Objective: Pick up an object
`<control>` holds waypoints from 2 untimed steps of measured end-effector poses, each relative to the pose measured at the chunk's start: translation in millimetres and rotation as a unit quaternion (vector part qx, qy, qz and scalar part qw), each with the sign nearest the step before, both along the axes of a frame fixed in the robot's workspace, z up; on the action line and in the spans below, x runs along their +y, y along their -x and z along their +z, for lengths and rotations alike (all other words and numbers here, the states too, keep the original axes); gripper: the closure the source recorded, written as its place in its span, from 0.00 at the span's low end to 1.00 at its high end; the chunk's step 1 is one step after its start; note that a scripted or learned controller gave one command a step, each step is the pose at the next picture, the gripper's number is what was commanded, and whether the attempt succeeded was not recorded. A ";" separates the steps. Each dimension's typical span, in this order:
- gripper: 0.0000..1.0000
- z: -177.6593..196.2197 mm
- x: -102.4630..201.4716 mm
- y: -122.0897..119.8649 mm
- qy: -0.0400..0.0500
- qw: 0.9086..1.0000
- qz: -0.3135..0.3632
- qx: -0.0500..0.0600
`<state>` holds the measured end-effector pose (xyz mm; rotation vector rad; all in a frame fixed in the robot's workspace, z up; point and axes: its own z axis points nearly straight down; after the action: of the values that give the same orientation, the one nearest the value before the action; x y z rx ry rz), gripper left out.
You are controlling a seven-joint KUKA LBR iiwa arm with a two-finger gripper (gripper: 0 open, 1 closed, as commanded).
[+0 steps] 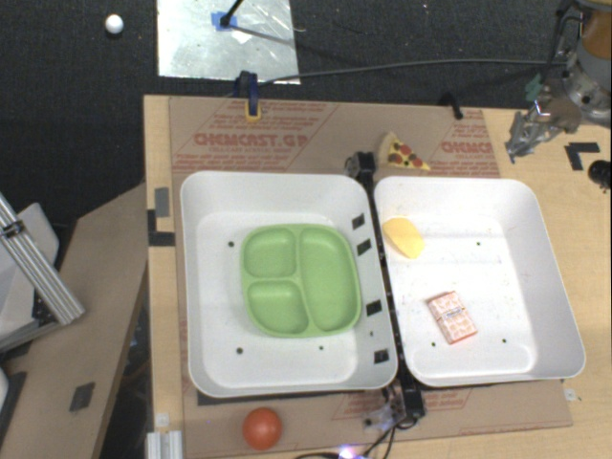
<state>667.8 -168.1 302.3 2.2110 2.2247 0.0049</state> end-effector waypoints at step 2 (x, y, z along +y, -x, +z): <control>1.00 -21.2 96.6 18.8 -0.002 1.000 0.001 0.003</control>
<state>649.0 -71.5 281.2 2.2125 2.2316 0.0028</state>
